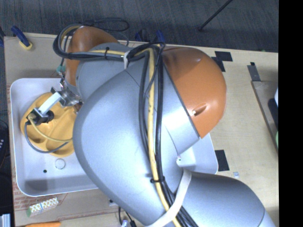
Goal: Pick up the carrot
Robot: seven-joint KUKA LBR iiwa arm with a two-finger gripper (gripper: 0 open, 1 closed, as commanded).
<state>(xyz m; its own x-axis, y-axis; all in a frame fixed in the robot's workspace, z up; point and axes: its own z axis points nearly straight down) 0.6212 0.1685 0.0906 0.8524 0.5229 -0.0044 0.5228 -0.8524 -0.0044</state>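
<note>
Gripper [70, 97] in upper part of left bin [19, 126], just above yellow rounded object [52, 136]. Open or closed: cannot tell. Carrot position: cannot tell, grey arm [132, 141] covers much.

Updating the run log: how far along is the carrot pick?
Done: the arm is positioned over the left bin. In hand: its wrist hangs above a yellow object in that bin, and whether the carrot is gripped can't be told. Left: a confirmed grasp, then lifting the carrot clear of the bin.
</note>
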